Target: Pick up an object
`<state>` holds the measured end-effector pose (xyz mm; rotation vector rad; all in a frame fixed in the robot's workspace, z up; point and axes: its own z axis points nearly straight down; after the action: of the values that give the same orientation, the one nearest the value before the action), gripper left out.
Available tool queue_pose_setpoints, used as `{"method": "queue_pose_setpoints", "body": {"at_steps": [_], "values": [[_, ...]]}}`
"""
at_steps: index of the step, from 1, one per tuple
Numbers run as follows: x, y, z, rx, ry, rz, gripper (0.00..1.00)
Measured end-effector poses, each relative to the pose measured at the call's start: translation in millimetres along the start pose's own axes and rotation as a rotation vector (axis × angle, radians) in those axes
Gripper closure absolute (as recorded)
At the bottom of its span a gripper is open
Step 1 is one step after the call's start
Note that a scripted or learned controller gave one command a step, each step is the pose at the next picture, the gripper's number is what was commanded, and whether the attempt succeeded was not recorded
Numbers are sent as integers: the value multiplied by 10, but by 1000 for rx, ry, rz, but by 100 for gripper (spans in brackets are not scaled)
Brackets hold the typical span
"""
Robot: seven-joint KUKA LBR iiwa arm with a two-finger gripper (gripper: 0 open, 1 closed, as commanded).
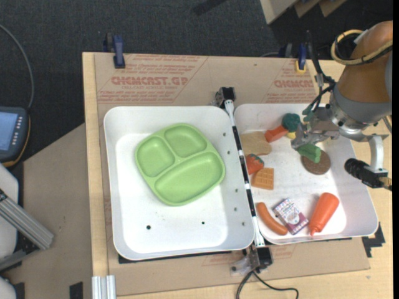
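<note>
My gripper (308,144) hangs over the right bin (365,220), near its back right. A small dark green piece (310,152) sits between its fingertips, and the fingers are shut on it. The piece overlaps the top of a brown round disc (317,165) lying on the bin floor. Just left of the gripper are a green broccoli-like toy (290,121) and an orange carrot piece (274,134).
The right bin also holds a tan flat piece (256,145), a red item (254,163), a waffle (264,179), a hot dog (272,218), a small purple-and-white box (290,215) and an orange bottle (323,212). A green divided plate (181,164) lies in the left bin (124,229).
</note>
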<state>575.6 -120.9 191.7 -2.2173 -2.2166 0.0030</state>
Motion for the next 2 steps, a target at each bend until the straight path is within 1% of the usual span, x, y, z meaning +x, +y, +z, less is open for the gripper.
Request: {"method": "queue_pose_setpoints", "body": {"at_steps": [1, 2], "values": [[-1054, 100, 445, -7, -8, 7, 100], [-588, -572, 153, -1, 0, 1, 100]]}}
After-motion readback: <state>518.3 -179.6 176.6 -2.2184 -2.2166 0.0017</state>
